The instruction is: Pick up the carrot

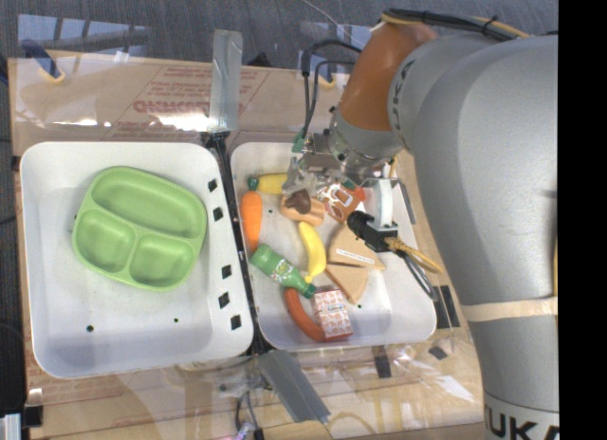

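The carrot (250,221) is an orange, tapered piece lying lengthwise along the left wall of the right bin (408,320). My gripper (310,180) hangs over the back middle of that bin, just right of and behind the carrot and apart from it. It sits above a brown food piece (301,204) and a red-and-white item (340,203). The gripper's own body hides its tips. Nothing visibly lifted hangs from it.
The right bin also holds a banana (314,248), a green bottle (281,270), a red sausage (303,317), a wrapped packet (332,312), bread slices (352,273) and a yellow piece (270,183). A green divided plate (140,228) lies in the left bin (47,334).
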Controlling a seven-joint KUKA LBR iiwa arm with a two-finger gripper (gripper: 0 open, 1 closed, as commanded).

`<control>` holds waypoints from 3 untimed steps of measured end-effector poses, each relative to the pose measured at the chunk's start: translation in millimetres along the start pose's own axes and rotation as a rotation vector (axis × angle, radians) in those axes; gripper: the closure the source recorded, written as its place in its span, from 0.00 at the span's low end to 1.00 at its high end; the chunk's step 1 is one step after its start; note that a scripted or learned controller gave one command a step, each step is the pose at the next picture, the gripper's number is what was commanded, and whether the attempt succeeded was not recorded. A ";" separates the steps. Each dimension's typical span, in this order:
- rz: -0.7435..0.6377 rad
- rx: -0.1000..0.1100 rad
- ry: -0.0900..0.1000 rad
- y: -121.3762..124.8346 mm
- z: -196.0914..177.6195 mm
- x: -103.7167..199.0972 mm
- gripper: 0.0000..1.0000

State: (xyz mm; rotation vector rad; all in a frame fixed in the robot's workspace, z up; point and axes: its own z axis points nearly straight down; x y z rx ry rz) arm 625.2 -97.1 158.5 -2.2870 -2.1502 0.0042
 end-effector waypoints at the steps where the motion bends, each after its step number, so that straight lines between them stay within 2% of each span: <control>1: -0.085 -0.006 0.000 -64.2 -66.6 -29.3 1.00; 2: 0.248 0.003 0.001 -33.7 -31.0 37.4 1.00; 3: 0.015 -0.005 -0.001 23.8 -69.8 -5.5 1.00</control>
